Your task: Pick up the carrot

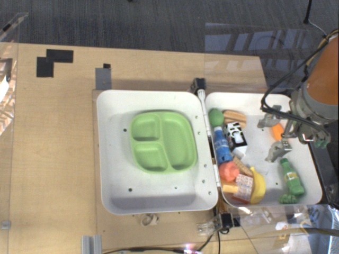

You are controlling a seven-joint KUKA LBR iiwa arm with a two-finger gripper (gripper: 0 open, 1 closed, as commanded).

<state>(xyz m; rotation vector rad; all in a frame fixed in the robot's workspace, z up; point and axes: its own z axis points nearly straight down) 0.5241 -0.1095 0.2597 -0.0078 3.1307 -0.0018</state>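
Nearest the camera, along the front edge of the desk [53, 168], lie loose cables and a small fitting below the bins. To the left, the left bin [114, 194] holds a green divided plate [161, 142], sitting flat near its centre. The right bin [254, 200] is crowded along its left wall: a green ball [215, 117], a bread-like roll [234, 115], a black-and-white box [235, 133], a blue bottle [221, 146], a pink-red piece [228, 171], a banana [258, 187]. Further right, a green bottle [291, 178] lies on the bin floor. The carrot [277, 130], a small orange shape, rests in the upper right of this bin, just beside the tool [282, 139] and partly hidden by it. The tool hangs over the carrot with its fingers spread; nothing sits between them. Judgement: the approach step is in hand, the grasp not yet made. The next move calls for lining the spread fingers either side of the carrot, descending to the bin floor, then closing. Risk: the carrot is small and lies close to the bin's far wall, so a slight offset would close on nothing.
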